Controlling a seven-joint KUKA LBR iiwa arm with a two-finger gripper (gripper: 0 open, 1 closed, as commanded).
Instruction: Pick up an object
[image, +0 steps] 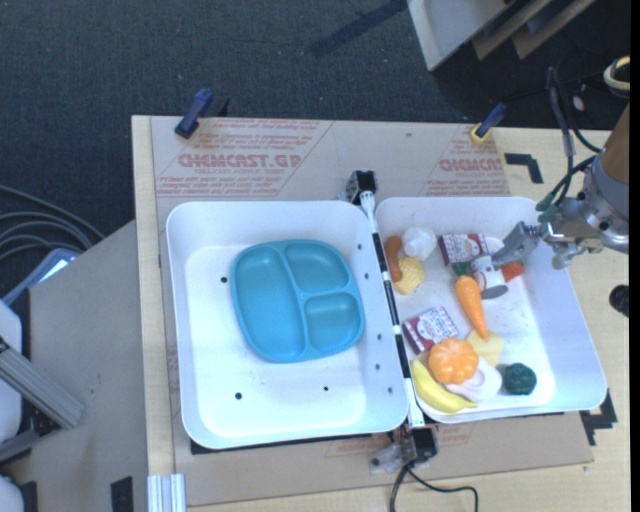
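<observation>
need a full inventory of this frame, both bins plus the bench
bins: 2, white, side by side on the bench
divided plate: 1, blue, middle of the left bin
carrot: 1, orange, centre of the right bin
orange: 1, orange, near end of the right bin
banana: 1, yellow, near-left corner of the right bin
broccoli: 1, dark green, near-right part of the right bin
packets: 2, red and white, right bin
clamps: 2, blue, far edge of the bench
gripper: 1, grey, over the far right of the right bin

Two bins (190, 300), one blue plate (297, 299), one carrot (471, 305)
</observation>
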